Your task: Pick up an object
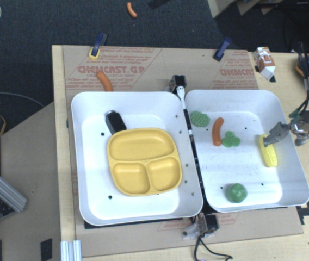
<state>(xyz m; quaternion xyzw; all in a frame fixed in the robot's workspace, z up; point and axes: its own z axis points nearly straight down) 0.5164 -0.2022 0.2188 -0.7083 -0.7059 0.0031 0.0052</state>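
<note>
Corn cob [269, 152] looks like our nearest target: it lies lengthwise by the right wall of the right bin [252, 98], w/ the hand [278, 134] just above its top end, reaching in from the right. We can't tell whether the hand is open or closed at this res., and nothing shows gripped. To do this well, we'd centre over the cob's middle, not its tip, turn the wrist so the grip spans the short axis, and keep clear of the wall. Sausage [217, 131], broccoli [230, 140] and green ball [236, 192] sit well apart, so no clutter risk.
</note>
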